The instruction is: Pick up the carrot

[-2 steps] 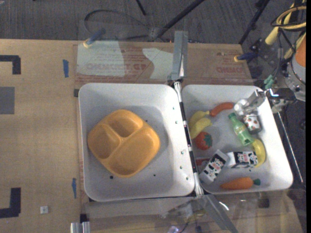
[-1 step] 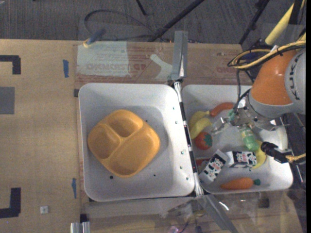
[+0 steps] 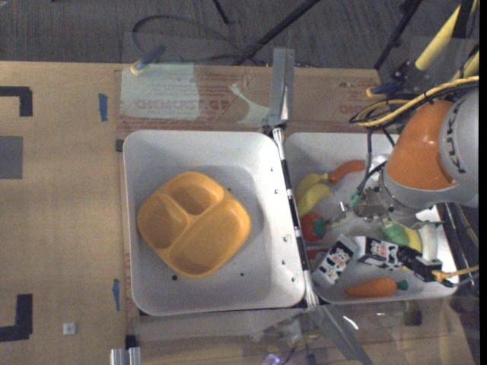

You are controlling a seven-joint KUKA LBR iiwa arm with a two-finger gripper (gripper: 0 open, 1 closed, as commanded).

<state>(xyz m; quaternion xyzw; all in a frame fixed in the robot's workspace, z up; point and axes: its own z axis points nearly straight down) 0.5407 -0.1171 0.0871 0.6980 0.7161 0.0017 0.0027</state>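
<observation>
Orange carrot [image 3: 372,287] (green tip at right) lies flat in right bin [image 3: 335,149].

Grey arm [image 3: 456,158], orange band (glossy), black lettering, yellow and black cables.

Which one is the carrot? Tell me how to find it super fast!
Look at the right bin, the one under the robot arm. Go to its front edge, nearest the bottom of the picture, just below the black-and-white cow-spotted toys. The carrot lies flat there: a long orange shape with a small green tip, unlike the yellow banana farther back.
</observation>
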